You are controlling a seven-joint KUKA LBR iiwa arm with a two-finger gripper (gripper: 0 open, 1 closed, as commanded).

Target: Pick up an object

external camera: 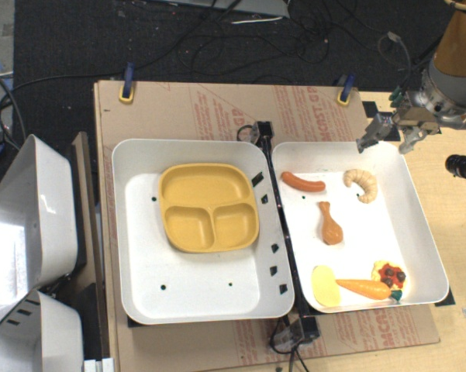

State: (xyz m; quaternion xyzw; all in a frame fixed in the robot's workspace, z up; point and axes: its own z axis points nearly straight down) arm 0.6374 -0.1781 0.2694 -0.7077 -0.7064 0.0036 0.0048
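Two shallow white bins sit side by side on the bench. Nearest the camera in the right bin (419, 231) lie an orange carrot (363, 288), a pale yellow disc (324, 285) touching its thick end, and a small pizza slice toy (390, 274) just beside its tip. Farther back rests a brown chicken drumstick (330, 224), then a reddish sausage (303, 181) and a curled tan croissant (362, 184). The left bin (132, 231) holds a yellow divided plate (209, 207) with three compartments. Beyond the right bin's far corner, the gripper (391, 135) hangs above the rim, its two fingers spread apart with nothing between them, well apart from the toys.
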